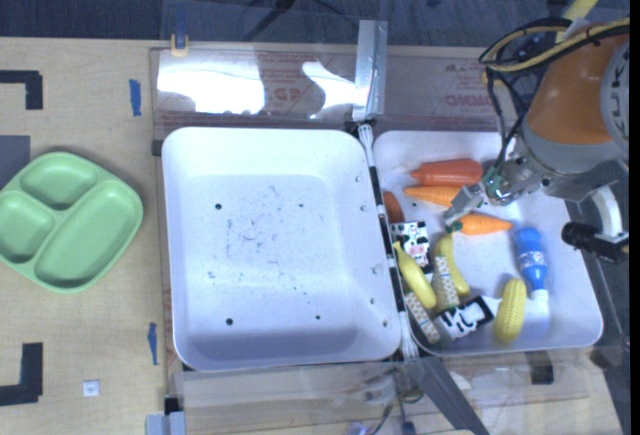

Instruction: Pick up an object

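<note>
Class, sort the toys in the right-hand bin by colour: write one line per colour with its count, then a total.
Orange: 3, carrots
Yellow: 3, bananas, corn
Blue: 1, bottle
Black and white: 2, blocks
Total: 9

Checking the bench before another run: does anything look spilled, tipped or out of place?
Nothing has spilled. The toys, among them carrots, bananas, a corn cob and a blue bottle, lie jumbled inside the right bin. One oddity: a green divided plate sits on the bench, left of the bins.
</note>
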